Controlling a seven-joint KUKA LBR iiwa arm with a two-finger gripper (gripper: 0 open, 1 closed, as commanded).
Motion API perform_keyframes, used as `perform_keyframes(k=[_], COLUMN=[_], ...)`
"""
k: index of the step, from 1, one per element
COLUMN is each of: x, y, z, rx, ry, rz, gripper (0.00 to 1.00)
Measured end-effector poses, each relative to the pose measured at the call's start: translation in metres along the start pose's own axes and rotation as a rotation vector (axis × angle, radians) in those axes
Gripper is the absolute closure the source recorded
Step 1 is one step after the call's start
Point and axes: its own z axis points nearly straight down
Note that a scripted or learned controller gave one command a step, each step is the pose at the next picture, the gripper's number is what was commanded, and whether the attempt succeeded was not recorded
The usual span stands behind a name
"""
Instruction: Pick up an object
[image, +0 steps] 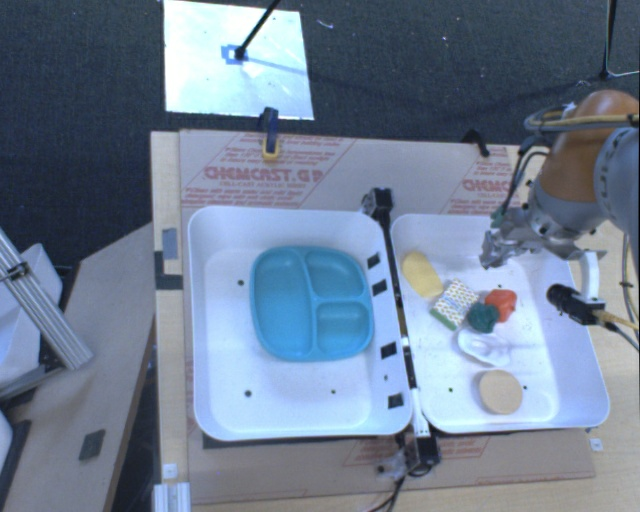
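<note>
You are looking at a gripper (493, 256) hanging over the back part of the right bin (560, 415); whether it is spread or closed you cannot tell, and nothing is showing in it. The pickable things are lying nearby: one yellow piece (421, 273), one checkered block (454, 303), one green lump (482, 317), one red piece (501, 300), one white scrap (483, 347) and one tan disc (499, 391). Several are touching, so a descent there is probably risking a nudge or a double grab. One blue tray (310, 317) is sitting in the left bin (215, 400).

Divided tray (310, 315) in left bin (215, 390)
</note>
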Motion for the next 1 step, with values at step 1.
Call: perform_keyframes(k=[1], x=[-0.0069], y=[0.0079], z=[-0.0610], rx=[-0.003], ry=[0.000], rz=[-0.002], gripper=[1.00])
